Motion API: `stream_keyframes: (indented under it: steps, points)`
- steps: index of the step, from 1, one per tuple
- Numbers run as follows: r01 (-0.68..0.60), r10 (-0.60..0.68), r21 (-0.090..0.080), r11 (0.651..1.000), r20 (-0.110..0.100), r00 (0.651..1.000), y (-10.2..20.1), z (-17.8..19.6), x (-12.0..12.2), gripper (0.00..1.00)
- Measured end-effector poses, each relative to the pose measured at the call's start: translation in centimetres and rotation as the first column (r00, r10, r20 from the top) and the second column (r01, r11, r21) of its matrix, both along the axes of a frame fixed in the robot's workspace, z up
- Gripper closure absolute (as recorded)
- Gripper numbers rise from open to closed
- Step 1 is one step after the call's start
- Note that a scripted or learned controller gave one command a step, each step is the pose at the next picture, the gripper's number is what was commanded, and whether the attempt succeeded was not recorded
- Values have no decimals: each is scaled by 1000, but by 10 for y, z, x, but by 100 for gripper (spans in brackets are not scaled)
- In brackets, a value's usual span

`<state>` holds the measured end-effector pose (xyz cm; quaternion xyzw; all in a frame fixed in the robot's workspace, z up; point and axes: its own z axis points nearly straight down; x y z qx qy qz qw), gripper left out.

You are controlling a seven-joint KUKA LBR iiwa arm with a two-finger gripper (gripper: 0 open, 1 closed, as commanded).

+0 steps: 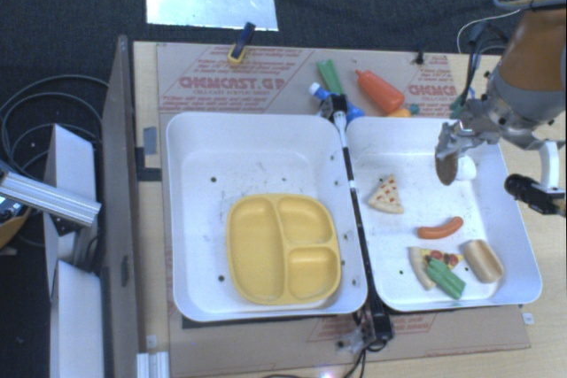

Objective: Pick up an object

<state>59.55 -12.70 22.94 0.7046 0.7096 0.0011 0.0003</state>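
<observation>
over the right bin (pixel 523 279), the gripper (pixel 448 162) hangs near the far side with a dark brown object (pixel 446 170) at its tip.

whether the fingers are spread or closed cannot be told, and it is unclear if that brown object is truly held between them. just beside the gripper, toward the arm, a small white piece (pixel 466 168) lies on the bin floor. nearer the camera and toward the left bin (pixel 190 190) sits a pizza slice (pixel 386 194); below the gripper lie a sausage (pixel 439 229), a bread roll (pixel 482 260) and a green piece (pixel 446 277) on a pale strip. well away to the gripper's left, a yellow divided tray (pixel 283 247) rests in the left bin. beyond the bins, a carrot (pixel 379 91) lies on the cardboard.
</observation>
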Motion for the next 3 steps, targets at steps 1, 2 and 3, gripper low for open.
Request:
stream_keyframes:
  steps: [1,2,3]
  points:
    - [-3,3,2,1000,0,1000,62,16,-15,100]
    - [-3,3,1,1000,1,1000,118,34,-24,100]
    - [0,0,0,1000,2,1000,128,61,-29,100]
